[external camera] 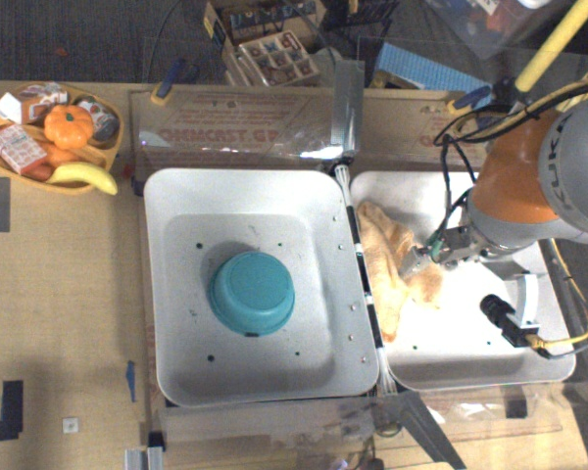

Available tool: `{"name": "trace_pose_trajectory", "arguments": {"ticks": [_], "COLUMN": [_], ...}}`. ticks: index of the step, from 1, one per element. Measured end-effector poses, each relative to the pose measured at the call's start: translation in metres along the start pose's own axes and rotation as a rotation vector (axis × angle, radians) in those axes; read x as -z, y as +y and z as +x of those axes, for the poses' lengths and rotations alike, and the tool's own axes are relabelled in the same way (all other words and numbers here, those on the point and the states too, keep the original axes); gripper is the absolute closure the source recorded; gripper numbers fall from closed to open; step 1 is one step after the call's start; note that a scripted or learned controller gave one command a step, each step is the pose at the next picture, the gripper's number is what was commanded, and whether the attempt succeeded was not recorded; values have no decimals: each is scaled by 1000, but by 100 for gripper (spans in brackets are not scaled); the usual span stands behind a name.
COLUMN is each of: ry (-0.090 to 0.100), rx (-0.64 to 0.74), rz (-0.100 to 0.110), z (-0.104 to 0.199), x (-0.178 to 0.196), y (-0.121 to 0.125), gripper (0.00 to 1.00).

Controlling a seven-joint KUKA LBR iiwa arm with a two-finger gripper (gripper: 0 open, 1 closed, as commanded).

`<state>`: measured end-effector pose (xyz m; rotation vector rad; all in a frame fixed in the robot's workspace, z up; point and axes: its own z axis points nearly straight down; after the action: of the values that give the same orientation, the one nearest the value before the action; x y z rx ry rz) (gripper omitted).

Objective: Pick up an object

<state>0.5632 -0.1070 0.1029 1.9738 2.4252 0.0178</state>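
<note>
Left bin [176,213] lies open around the teal bowl [253,293] at center; right bin's [470,351] left half is blocked by crumpled tan cloth [390,262]

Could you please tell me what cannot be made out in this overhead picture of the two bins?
- Gripper: camera view; small and blurred against the tan cloth, so its grip is unreadable.
- Right bin: the arm covers its right part.
- Teal bowl: upside down in the left bin, hiding anything beneath it.
- Basket: box labels are too small to read.
</note>
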Motion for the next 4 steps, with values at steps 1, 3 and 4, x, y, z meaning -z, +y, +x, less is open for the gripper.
{"name": "trace_pose_trajectory", "arguments": {"ticks": [1,3,4], "ry": [-2,-1,0], "rx": [-3,50,50], "rz": [-3,6,0], "z": [-2,-3,-2], "x": [10,-11,0], "y": [0,18,21], "gripper": [100,0,100]}}
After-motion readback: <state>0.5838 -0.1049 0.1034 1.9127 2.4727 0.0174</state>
